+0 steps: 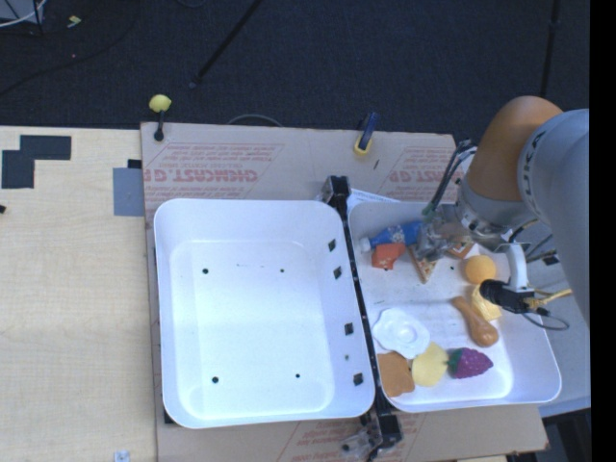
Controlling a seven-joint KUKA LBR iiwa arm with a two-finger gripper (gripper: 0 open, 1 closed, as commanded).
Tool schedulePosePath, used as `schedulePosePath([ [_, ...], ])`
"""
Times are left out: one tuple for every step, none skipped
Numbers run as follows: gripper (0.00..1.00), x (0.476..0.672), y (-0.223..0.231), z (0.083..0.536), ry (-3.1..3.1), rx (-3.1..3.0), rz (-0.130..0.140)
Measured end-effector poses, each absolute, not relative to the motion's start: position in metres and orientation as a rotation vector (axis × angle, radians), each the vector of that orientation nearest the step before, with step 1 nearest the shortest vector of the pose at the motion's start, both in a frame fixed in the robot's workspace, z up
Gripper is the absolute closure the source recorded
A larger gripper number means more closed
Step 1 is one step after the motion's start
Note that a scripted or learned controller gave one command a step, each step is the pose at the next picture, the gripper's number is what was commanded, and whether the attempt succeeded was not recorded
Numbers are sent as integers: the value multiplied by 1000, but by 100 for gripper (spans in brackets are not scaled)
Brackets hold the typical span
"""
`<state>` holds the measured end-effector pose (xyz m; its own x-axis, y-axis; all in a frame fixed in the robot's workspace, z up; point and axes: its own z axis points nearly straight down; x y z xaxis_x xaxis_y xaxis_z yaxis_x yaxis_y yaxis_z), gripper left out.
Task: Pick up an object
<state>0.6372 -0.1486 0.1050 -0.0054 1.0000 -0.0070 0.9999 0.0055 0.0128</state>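
Note:
The right bin (pixel 539 373) holds several toy foods. At its far end lie a blue bottle (pixel 400 232), a red piece (pixel 388 255) and a tan wedge (pixel 423 267). My gripper (pixel 438 243) hangs low over that far end, just right of the blue bottle and right above the tan wedge. Its tips are hidden among dark parts and cables. An orange ball (pixel 478 268), a yellow piece (pixel 487 303) and a brown roll (pixel 477 321) lie to the gripper's right and nearer the camera.
Along the near side of the right bin sit a white fried egg (pixel 400 334), an orange-brown slice (pixel 395 372), a yellow piece (pixel 430 365) and purple grapes (pixel 470 362). The left bin (pixel 178 258) adjoins it, with a black divider (pixel 348 287) between them.

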Motion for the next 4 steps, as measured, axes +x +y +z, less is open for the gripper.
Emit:
schedulePosePath([
  [100,646,-91,91,2214,2216,2],
  [100,646,-10,195,2226,2210,13],
  [100,644,42,187,2228,2218,0],
  [100,644,58,187,2224,2221,-1],
])
